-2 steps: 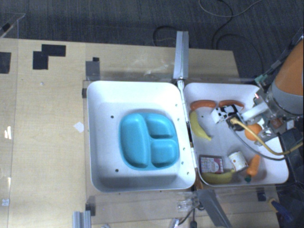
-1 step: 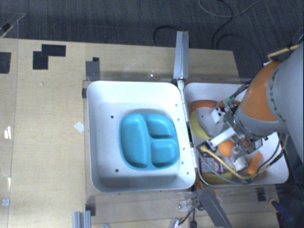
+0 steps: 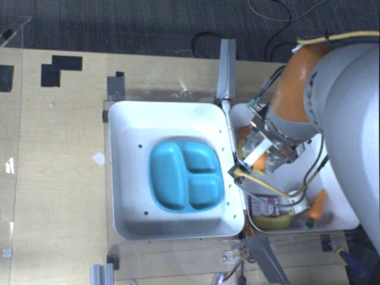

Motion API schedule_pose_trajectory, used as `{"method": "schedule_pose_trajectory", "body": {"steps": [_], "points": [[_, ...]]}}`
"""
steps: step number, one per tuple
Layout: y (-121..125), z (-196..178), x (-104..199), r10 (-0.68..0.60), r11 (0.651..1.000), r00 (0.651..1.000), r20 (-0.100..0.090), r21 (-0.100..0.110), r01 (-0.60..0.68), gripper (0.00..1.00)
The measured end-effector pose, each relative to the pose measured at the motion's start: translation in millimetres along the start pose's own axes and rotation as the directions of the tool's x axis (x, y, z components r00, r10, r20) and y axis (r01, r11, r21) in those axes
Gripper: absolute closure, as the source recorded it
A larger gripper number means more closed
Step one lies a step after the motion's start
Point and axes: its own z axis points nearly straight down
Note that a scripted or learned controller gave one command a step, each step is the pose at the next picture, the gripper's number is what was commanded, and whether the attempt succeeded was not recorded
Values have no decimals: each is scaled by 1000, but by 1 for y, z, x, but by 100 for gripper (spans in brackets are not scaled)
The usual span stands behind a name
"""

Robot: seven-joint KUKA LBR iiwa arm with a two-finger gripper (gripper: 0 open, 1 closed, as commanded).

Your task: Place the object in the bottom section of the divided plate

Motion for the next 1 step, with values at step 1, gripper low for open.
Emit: {"method": "schedule_pose_trajectory", "body": {"steps": [1], "points": [[-22, 16, 38, 340, 940, 940, 2, 0, -340, 100]]}}
